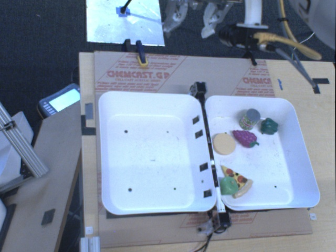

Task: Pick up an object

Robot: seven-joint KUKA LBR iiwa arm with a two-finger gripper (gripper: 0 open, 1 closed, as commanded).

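Observation:
The right bin [294,156] holds several toy foods. A small can [250,119] stands at its back, with a dark green piece [269,125] just to its right. A purple grape bunch [244,137] lies beside a tan round disc [224,144]. Near the front left corner, a pizza slice [240,182] rests against a light green piece [228,186]. My gripper [190,21] hangs high beyond the bins' far edge, above the dark floor. Its two pale fingers [172,16] are spread open with nothing between them.
The left bin [152,151] sits beside the right one, with black clips along the shared wall [202,140]. A shiny metal sheet [125,13] lies at the back left. A yellow clamp [142,56] grips the cardboard's far edge. Cables [283,38] trail at the back right.

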